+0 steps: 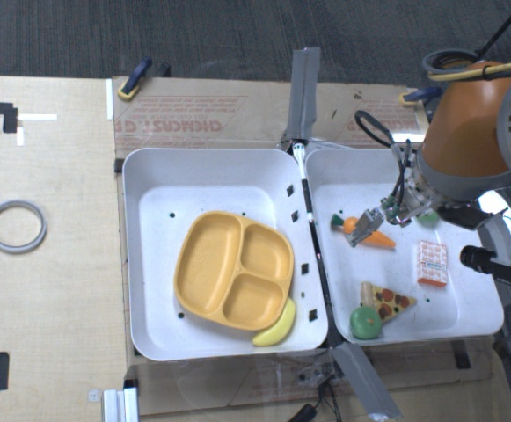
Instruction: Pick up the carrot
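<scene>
The carrot [380,240], orange with a green top pointing left, lies in the upper middle of the right bin [475,323]. My gripper [367,228] reaches in from the right and is down over the carrot's leafy end, its grey tip crossing the orange body. The carrot rests on the bin floor. The arm's orange band [466,126] hangs above the bin's far right corner.
The right bin also holds a pizza slice [387,299], a green round fruit [367,323], a red-and-white packet [432,263] and a small green item [428,219]. The left bin [149,200] holds a yellow divided plate [235,271] and a banana [277,327]. A tape roll [15,227] lies on the bench.
</scene>
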Robot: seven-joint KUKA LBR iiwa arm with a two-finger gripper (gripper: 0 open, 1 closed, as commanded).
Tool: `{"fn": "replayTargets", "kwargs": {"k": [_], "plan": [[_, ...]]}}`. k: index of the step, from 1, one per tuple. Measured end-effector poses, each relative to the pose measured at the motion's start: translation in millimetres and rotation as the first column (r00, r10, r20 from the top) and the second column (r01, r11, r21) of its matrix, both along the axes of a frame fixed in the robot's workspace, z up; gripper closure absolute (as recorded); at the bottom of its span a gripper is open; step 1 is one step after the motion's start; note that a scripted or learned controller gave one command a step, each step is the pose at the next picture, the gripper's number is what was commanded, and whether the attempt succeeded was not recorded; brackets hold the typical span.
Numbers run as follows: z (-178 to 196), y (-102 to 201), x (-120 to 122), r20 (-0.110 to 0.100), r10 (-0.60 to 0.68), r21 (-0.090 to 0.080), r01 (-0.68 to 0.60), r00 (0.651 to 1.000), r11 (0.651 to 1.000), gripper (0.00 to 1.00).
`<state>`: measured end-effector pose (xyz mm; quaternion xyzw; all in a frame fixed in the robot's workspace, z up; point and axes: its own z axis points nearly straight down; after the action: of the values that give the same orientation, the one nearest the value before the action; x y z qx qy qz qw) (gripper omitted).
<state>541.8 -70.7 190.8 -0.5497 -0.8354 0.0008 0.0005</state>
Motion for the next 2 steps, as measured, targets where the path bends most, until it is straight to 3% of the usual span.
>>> {"fn": "replayTargets", "kwargs": {"k": [1,2], "plan": [[-7,-40,-23,0.000,0.051,0.000,-0.051,0.999,0.999,0.00],[-99,-61,9,0.003,0.127,0.000,-0.127,0.992,0.992,0.00]]}}
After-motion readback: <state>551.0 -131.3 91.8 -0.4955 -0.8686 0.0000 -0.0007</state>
